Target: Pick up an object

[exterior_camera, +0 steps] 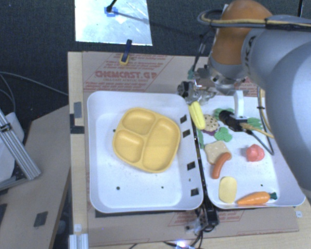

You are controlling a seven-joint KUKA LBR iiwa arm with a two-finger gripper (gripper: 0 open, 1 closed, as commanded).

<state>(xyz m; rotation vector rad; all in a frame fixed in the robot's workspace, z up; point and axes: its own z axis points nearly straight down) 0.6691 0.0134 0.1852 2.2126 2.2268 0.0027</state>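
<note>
gripper: we saw the gripper (197, 98) at the far left corner of the right bin (287, 188), just over the wall between the two bins. the yellow corn (197, 115) hung straight down between its fingers, so we judged it was clenched on the corn.
corn: it was lifted a bit, near the far edge, maybe so it could cross the wall.
left bin (101, 185): it held a yellow tray (146, 139) with three parts, lying flat in the middle, like a place to put food.
right bin: the other toy foods lay loose there, a sausage (220, 164), a carrot (255, 197), a red berry (255, 153) and a bread slice (215, 150).
task: we thought the pick was nearly done.
</note>
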